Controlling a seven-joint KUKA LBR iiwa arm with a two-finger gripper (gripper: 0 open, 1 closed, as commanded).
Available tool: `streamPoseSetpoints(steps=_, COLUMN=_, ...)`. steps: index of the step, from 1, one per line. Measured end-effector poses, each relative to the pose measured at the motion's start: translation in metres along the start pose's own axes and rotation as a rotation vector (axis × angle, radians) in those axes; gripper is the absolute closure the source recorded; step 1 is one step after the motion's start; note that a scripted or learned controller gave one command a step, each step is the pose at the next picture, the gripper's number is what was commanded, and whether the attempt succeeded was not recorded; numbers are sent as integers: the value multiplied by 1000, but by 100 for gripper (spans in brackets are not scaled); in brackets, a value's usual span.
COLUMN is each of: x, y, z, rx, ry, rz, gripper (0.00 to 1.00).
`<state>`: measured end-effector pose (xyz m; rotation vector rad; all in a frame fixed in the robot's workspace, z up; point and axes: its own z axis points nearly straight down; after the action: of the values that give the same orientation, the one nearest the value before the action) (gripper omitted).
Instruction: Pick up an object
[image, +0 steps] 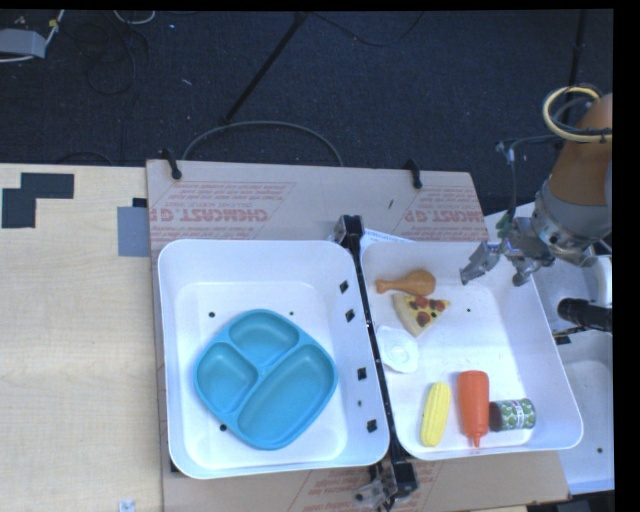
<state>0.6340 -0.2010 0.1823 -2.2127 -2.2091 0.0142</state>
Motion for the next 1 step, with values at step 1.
streamPoseSetpoints(steps=1, x=0, y=3, z=-9, rx=-14, ry=-3, rz=-2, gripper=0)
